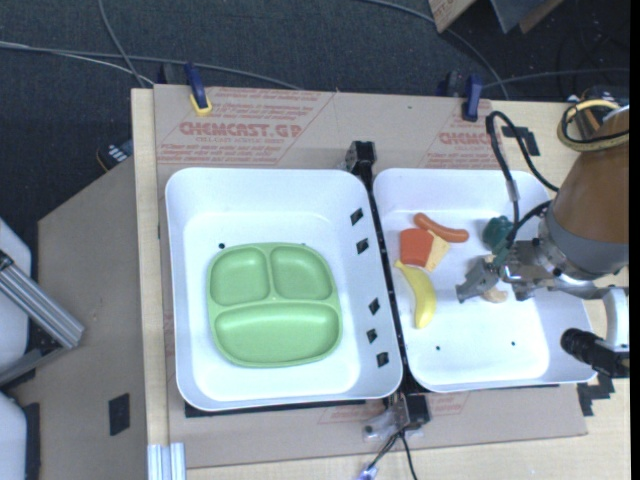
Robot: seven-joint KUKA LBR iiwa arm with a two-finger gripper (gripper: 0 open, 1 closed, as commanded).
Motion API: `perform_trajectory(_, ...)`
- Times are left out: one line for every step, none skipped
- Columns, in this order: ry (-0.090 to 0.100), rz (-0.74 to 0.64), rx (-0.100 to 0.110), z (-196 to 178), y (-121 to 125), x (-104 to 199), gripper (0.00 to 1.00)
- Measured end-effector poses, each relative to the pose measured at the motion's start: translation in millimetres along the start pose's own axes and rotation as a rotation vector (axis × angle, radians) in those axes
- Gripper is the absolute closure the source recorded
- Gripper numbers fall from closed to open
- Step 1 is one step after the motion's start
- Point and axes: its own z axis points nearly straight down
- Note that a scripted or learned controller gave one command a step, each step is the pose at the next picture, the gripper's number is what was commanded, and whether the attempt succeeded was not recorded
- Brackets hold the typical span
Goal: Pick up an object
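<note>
Arm (pixel 600 208): cut off by the right edge, upper links unseen.
Gripper (pixel 480 286): too small and blurred to read its fingers.
Green object (pixel 496 232): partly hidden behind the wrist, identity unclear.

two white bins (pixel 190 298), one green divided plate (pixel 273 303), one banana (pixel 419 294), one orange sausage (pixel 441 230), perhaps two more small items

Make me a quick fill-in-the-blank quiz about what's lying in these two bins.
1. The green divided plate lies in the ___ bin as the camera sees it.
2. The banana lies in the same bin as the ___ sausage.
3. The green plate has ___ compartments.
4. The gripper is over the ___ bin.

Missing words: left; orange; three; right
</note>
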Motion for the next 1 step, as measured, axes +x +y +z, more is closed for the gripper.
perform_trajectory(0.001,0.0,0.005,42.9,-1.8,4.1,0.0)
